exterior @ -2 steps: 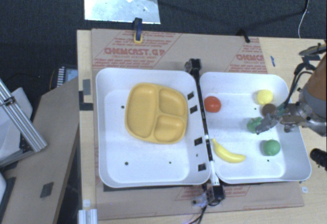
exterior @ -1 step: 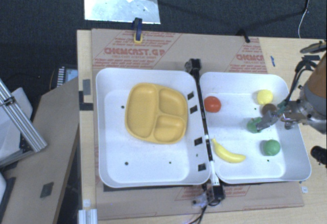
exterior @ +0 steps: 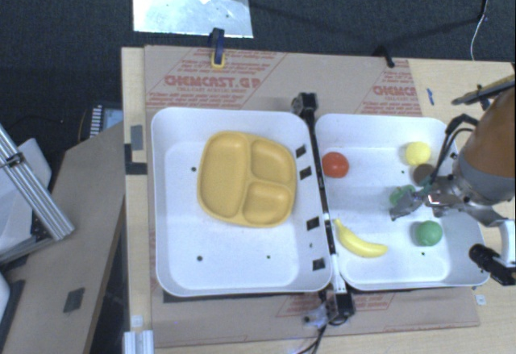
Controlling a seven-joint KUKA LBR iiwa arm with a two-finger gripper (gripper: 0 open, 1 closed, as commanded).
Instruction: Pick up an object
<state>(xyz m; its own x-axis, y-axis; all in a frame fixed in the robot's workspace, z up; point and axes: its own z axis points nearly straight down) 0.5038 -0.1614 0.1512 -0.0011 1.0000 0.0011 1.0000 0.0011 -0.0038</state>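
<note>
We see the gripper point(exterior: 405, 203) low in the right bin point(exterior: 379, 272), its fingers clenched on a small green object point(exterior: 399, 195). A green ball point(exterior: 428, 233) lies at its four o'clock, a yellow ball point(exterior: 418, 153) at twelve, a banana point(exterior: 359, 240) at eight.

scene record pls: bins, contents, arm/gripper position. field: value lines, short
left bin: yellow divided tray, near centre
right bin: red ball, yellow ball, green ball, banana, small green item
banana position: front left of right bin, beside the divider
arm: reaches in from right, over right bin
gripper: low over the small green item, between yellow ball and green ball
grasp: cannot tell
</note>
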